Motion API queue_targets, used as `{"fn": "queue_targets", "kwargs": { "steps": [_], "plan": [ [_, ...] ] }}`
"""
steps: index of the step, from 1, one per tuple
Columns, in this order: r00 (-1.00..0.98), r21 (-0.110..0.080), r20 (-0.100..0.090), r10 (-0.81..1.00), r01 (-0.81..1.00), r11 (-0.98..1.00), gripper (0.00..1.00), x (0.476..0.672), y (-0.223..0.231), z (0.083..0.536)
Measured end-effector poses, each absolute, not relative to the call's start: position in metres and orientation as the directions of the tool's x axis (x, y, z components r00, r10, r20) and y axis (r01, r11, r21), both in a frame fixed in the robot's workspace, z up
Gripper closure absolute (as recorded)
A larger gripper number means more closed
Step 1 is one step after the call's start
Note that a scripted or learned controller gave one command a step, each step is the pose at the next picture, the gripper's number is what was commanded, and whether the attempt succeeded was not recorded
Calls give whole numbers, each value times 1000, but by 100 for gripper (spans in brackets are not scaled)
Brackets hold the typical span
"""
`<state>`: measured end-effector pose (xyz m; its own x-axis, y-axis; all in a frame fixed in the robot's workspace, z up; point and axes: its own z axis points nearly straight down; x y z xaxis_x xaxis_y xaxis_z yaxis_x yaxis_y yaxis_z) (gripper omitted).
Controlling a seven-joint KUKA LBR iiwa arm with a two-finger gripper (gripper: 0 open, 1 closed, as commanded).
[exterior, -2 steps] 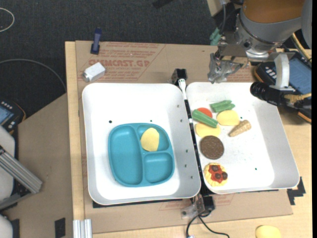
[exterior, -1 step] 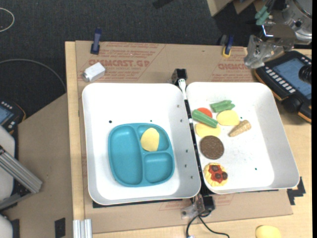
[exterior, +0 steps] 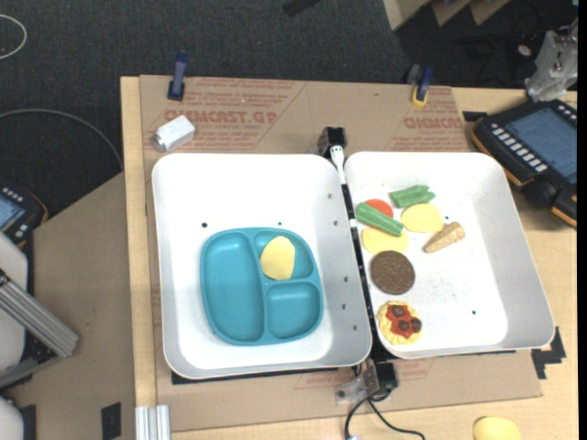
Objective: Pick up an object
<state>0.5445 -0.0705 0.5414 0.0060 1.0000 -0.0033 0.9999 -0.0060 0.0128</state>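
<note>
The right bin (exterior: 495,246) holds several toy foods along its left side: a green bean pod (exterior: 410,195), a green and red pepper (exterior: 378,216), a yellow disc (exterior: 422,217), a second yellow piece (exterior: 382,240), a tan cone (exterior: 443,237), a brown round patty (exterior: 393,271) and a small pizza (exterior: 401,322). In the left bin (exterior: 183,246) sits a blue divided tray (exterior: 240,291) with a yellow lemon-shaped piece (exterior: 278,258) in its upper right compartment.
A white small block (exterior: 174,133) lies on the cardboard behind the left bin. Blue clamps (exterior: 177,73) (exterior: 421,84) hold the board's back edge. A black tablet (exterior: 537,145) rests at the right. A yellow object (exterior: 496,428) lies near the front right.
</note>
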Motion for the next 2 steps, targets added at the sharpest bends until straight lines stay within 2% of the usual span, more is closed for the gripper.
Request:
{"fn": "queue_targets", "kwargs": {
  "steps": [1, 2],
  "plan": [
    [-6, -12, 2, 1000, 1000, 6, 100, 565, -8, 420],
    [-1, -19, 1, 1000, 1000, 1, 100, 526, 19, 278]
  ]
}}
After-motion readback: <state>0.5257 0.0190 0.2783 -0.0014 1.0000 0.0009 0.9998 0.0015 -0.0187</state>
